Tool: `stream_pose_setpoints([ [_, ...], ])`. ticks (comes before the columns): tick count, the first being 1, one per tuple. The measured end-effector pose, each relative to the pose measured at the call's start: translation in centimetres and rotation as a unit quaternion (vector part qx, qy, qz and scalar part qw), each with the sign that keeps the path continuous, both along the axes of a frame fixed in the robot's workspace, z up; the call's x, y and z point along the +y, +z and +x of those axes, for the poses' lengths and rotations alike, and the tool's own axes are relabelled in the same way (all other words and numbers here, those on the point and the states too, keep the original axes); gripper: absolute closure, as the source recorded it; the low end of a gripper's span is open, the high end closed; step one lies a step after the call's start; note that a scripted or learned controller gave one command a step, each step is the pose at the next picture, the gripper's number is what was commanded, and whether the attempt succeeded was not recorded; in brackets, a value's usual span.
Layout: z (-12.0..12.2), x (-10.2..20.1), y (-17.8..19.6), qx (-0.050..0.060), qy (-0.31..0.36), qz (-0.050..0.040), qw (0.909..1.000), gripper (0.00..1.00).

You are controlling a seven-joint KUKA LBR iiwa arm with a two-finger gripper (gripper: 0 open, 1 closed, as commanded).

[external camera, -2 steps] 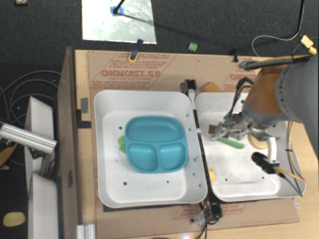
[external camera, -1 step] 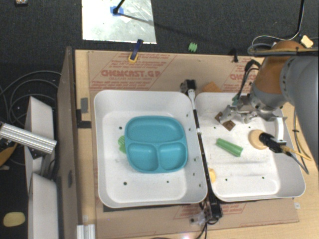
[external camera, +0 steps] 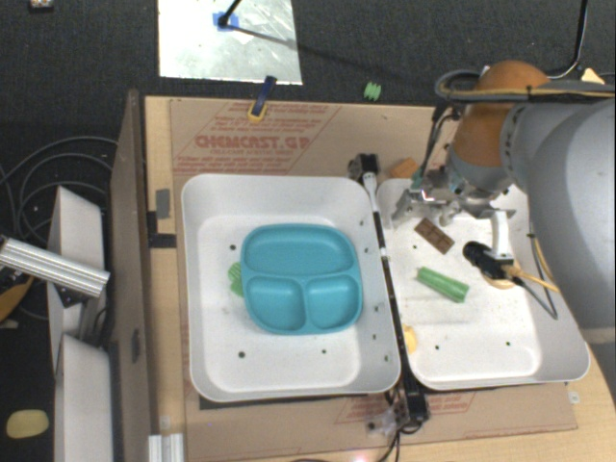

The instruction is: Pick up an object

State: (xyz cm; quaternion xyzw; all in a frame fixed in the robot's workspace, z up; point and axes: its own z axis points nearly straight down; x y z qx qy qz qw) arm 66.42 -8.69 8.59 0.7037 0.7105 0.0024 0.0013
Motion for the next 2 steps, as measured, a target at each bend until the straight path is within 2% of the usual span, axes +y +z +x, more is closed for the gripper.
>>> stream_pose_setpoints([
  [1,-4.1,-2.2,-0.2,0.003,-0.005,-0.001,1.0,0.0],
  [2,-9.2,-1.8,-0.2,0.004,-0.005,-0.0004,1.0,0.0],
])
